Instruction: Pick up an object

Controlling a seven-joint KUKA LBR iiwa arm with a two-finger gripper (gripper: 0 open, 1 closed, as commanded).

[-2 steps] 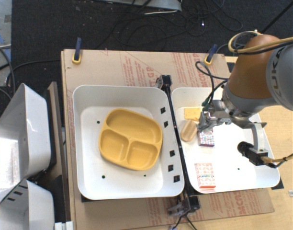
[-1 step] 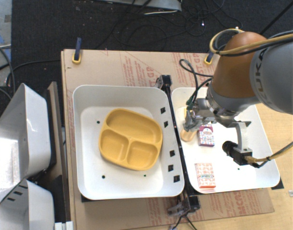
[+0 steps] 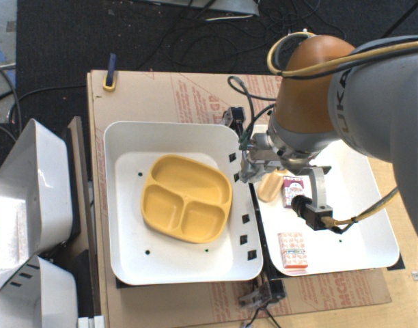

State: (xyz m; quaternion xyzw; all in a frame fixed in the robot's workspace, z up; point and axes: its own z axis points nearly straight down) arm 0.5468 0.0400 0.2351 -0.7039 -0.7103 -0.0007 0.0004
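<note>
I hold the gripper (image 3: 274, 176) low over the right bin (image 3: 373, 244), just beside a tan object (image 3: 269, 186) and a small box (image 3: 291, 190). I cannot tell its state. I judge the grasp step; next I must close and lift.
</note>
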